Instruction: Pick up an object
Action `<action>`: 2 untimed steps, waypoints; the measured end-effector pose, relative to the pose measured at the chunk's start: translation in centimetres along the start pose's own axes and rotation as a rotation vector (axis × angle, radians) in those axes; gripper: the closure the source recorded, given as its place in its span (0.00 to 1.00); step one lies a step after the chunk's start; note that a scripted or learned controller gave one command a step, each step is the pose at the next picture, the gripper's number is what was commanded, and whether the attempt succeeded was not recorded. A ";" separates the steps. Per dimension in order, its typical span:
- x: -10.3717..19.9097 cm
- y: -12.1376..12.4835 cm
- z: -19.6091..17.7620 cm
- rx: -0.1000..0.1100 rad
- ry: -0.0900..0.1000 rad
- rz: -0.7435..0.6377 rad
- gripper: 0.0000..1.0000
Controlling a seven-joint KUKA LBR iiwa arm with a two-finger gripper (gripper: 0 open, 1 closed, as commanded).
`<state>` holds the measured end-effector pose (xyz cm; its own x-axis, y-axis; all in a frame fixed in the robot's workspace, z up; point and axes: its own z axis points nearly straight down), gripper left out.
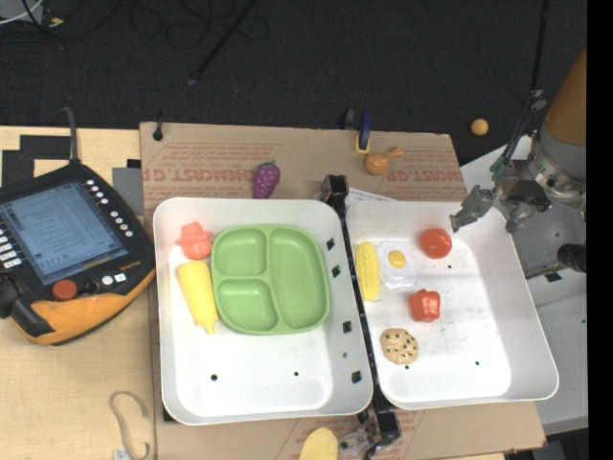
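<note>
Camera view

Pincer (490,203): at the right edge of the scene, above the far right corner of the right bin; its two dark fingers stand apart, with nothing between them.
Arm (565,142): grey, with an orange band above the wrist, reaching in from the right.
Right bin (517,353): shallow and white, holding five small things.
Tomato (436,243): round and red, in the far part of the right bin, near the pincer but apart from it.
Red pepper (424,305): toward the middle of the right bin, nearer the camera than the tomato.
Fried egg (397,260): white with a yellow centre, just beside the corn.
Corn (367,270): yellow cob lying along the right bin's left wall.
Cookie (399,346): round and speckled, in the near part of the right bin.
Left bin (249,381): shallow and white, side by side with the right bin.
Green plate (270,280): three compartments, in the far half of the left bin.
Yellow piece (197,295): long, lying just left of the green plate.
Pink piece (194,241): at the far left corner of the left bin, beside the plate.
Surface (57,391): carries a cardboard sheet (211,166) under the bins.
Purple grapes (266,179): on the cardboard behind the left bin.
Orange pear-shaped toy (381,160): on the cardboard behind the right bin.
Control pendant (62,247): screen and orange body, left of the bins.
</note>
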<state>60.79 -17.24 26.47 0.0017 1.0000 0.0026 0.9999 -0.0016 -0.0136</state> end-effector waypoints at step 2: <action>-0.6 0.8 4.9 -0.008 -0.002 -0.002 0.00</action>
<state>61.57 -17.84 21.52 -0.0008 1.0000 0.0010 1.0000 0.0008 -0.0052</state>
